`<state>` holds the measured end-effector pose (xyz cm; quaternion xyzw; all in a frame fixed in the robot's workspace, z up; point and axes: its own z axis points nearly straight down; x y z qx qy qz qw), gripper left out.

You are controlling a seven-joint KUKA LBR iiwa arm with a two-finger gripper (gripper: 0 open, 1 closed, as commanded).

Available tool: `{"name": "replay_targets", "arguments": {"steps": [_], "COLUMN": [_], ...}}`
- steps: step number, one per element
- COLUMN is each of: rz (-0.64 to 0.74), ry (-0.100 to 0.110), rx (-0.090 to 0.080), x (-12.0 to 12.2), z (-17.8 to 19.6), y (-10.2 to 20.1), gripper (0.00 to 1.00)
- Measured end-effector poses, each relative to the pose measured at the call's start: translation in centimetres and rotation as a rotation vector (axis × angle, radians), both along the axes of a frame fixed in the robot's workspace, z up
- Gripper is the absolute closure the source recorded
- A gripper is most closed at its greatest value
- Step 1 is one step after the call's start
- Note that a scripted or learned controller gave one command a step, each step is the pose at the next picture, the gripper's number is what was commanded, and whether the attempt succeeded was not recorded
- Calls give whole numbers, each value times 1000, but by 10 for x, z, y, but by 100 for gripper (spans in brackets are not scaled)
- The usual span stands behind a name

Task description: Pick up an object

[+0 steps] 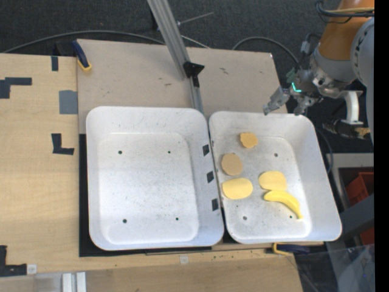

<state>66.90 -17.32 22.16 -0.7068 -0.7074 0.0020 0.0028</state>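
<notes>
Nearest the camera, front edge of the bench [152, 266], light wood, with a small yellow clip [281, 248] poking out under the right bin's front rim. Two shallow white bins sit side by side on a black mat, rims touching in the middle.

Left bin [97, 175]: bare speckled floor with a few small dark holes.

Right bin [322, 181] holds all five items, grouped in its centre and front half. Closest to the front, a yellow banana [284, 202], curved, lying flat, tip pointing front-right. Just behind it and touching or nearly touching, a yellow oval piece [272, 180]. To the left of those, a second yellow oval piece [237, 188], near the bin's left wall. Just behind that one, a round tan disc [231, 163]. Farthest back, a small orange-yellow chunk [248, 140], apart from the others.

Gripper [285, 101] hangs above the back right corner of the right bin, over the rim, well apart from every item. Fingers point down-left; too small and dark to tell if they are spread or closed. Nothing visible between them. Orange band of the arm [343, 35] sits at far right above it.

Behind the bins: tan board [134, 72], a slanted metal rail [173, 32] with a black bracket, a blue and yellow clamp [81, 55] at the board's left corner, cables on dark floor.
</notes>
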Motion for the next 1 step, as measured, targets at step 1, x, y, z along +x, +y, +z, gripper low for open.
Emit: {"name": "replay_targets", "arguments": {"steps": [1], "rz": [2], "ry": [-5], "rx": [-2], "x": [1], "z": [4], "y": [0], "gripper": [0]}}
